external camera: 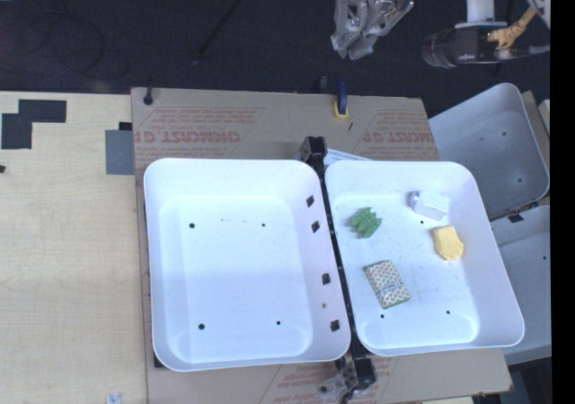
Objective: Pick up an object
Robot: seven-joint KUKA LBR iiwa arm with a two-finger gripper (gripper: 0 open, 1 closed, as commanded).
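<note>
Cardboard-covered bench (377,128) carries two shallow white bins; the right-hand white bin (485,303) holds a small green crumpled object (365,222), directly below the metal two-finger gripper (352,39) at upper frame, grip state indiscernible.

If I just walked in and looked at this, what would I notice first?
Probably the two big white bins side by side, the left bin and the right bin. In the right one lie a green leafy toy, a yellow piece, a small patterned box and a little white thing. High above, near the top of the picture, hangs the robot's hand, well away from all of them.
</note>
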